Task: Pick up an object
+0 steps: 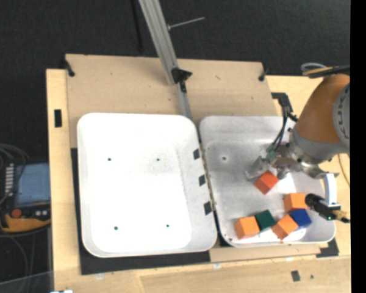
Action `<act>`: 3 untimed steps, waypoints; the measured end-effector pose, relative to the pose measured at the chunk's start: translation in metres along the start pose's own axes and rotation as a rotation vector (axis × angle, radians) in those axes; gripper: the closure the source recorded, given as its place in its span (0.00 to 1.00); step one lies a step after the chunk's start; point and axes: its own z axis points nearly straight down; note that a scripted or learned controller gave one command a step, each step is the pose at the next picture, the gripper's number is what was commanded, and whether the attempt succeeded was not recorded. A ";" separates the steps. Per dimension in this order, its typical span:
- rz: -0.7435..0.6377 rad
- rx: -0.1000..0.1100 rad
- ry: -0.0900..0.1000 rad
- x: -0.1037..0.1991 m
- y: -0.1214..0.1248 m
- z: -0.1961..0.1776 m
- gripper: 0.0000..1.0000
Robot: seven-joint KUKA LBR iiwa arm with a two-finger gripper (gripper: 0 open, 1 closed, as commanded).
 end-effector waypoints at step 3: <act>-0.007 -0.011 0.000 0.002 0.005 -0.102 1.00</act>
